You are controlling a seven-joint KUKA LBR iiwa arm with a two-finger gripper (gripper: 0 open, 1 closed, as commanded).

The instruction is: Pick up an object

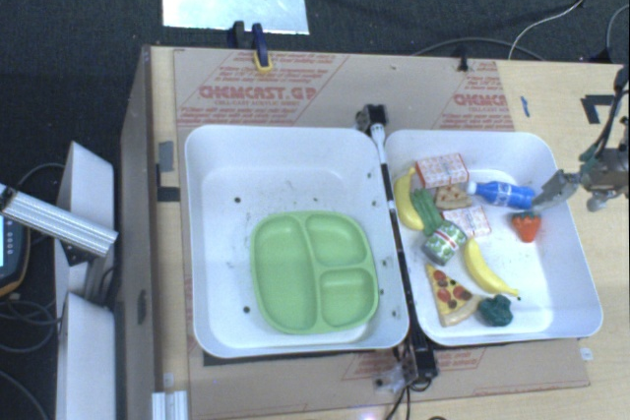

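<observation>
Reaching: my gripper [566, 189] hung at the right bin's [581, 295] far edge.
Fingers: too blurred to tell.
Nearest: blue bottle [500, 193], red fruit [527, 227].
Advice: descend squarely.

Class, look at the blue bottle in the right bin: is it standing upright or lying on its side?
Lying on its side. The blue bottle stretches lengthwise across the right bin's floor, white end toward the boxes.

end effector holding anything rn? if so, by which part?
Nothing visibly held. The end effector sits over the right bin, beside the blue bottle and the red-orange toy.
</observation>
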